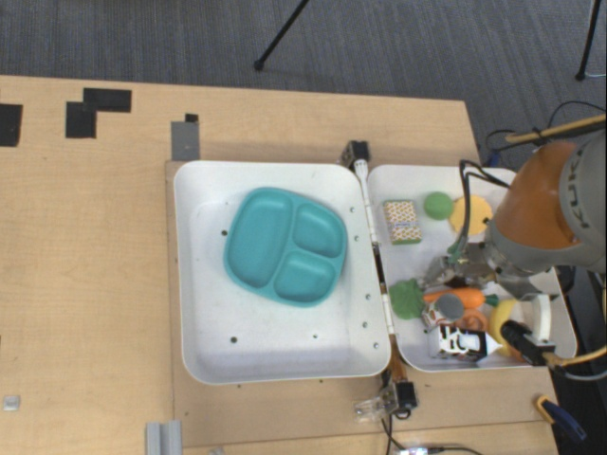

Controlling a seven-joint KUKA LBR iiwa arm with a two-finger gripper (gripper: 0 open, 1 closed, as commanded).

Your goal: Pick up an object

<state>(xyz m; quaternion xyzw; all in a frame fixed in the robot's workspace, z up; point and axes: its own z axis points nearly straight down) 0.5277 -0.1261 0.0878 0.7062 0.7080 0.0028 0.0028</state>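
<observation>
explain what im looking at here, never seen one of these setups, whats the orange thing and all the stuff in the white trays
This is one camera fixed above a wooden bench, looking down at a slant. The grey and orange shape at the right is a robot arm reaching in over the bench. At its end is a two-finger gripper, lowered among the things in the right bin; whether its fingers are open or shut is hidden.

Two shallow white bins sit side by side. The left bin holds a teal divided plate. The right bin holds a jumble of small things: a checkered block, a green round piece, a yellow piece, a green piece, an orange piece and others too small to name.

The arm's job is to pick up one object. I cannot see anything held.
</observation>
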